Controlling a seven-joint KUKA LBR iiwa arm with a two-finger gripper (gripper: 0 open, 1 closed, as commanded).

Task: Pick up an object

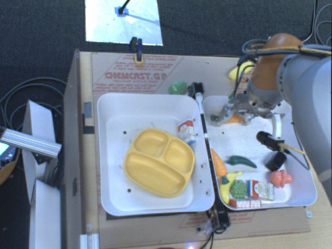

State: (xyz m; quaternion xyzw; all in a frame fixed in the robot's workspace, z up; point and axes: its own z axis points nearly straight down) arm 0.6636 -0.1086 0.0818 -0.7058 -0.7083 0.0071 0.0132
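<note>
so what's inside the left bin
A yellow divided plate and a small carton by its far right corner. Anything under the plate is hidden.

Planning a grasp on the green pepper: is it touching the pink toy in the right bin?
Apart. The camera view shows the green pepper and the pink toy separated by bare white floor of the right bin.

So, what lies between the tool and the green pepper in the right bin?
Nothing lies there. In the camera view, the white floor of the right bin is bare between the tool and the green pepper.
</note>
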